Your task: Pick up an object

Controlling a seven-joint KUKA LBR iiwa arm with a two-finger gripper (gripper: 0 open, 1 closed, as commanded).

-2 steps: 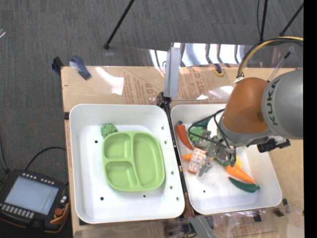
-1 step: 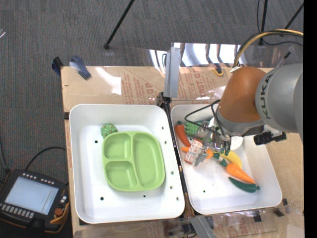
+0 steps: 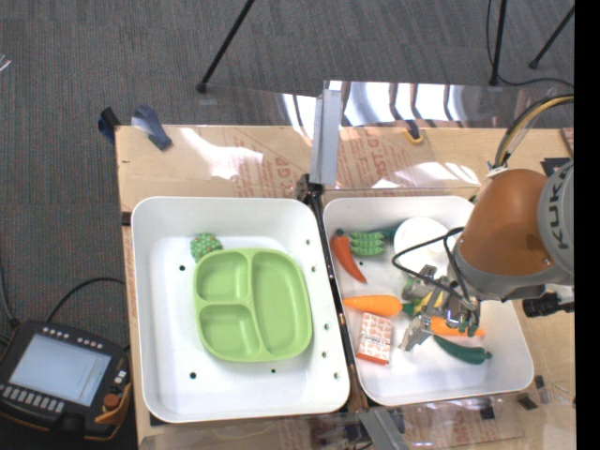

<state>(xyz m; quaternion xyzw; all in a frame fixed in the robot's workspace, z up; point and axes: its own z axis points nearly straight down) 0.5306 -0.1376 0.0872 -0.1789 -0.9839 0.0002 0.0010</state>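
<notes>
I see two shallow white plastic bins w/ rounded corners. Left bin (image 3: 150, 345), centre-left of frame: a glossy lime-green divided plate (image 3: 253, 305), three compartments, and a small knobbly green toy (image 3: 205, 245) touching the plate's upper-left edge. Right bin (image 3: 511, 368), lower right: a smooth tapered orange carrot (image 3: 373, 305) mid-bin, a red-orange pepper (image 3: 348, 256) at upper left beside a ridged green veg (image 3: 369, 242), a round white plate (image 3: 419, 237), a flat printed pink box (image 3: 375, 337), and a dark green chili (image 3: 461, 350) at lower right. Gripper (image 3: 433, 312) hangs low just right of the carrot's blunt end; can't tell its opening thru the wiring, nor whether it touches anything.
</notes>
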